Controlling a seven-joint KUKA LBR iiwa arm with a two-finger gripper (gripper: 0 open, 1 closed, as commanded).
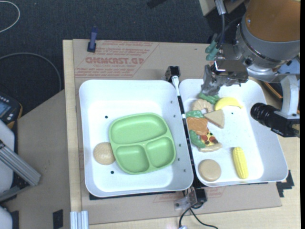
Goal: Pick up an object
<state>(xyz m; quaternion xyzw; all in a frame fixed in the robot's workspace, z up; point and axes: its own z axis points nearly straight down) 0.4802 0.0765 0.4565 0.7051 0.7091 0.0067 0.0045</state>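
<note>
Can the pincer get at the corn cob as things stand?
Probably yes: the corn cob lies alone on bare floor of the right bin, nothing on top; the pincer hangs over that bin's far end.

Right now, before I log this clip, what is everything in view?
Bins: 2, white, side by side; left bin, right bin.
Divided plate: 1, green, left bin.
Bun: 1, tan, left bin, touching the plate's left edge.
Food pile: several toy pieces, mixed colours, right bin's left side.
Banana: 1, yellow, right bin, top.
Corn: 1, yellow, right bin.
Round bun: 1, tan, right bin, near edge.
Arm: 1, grey and orange, from right.
Pincer: 1, over the pile's top.
</note>
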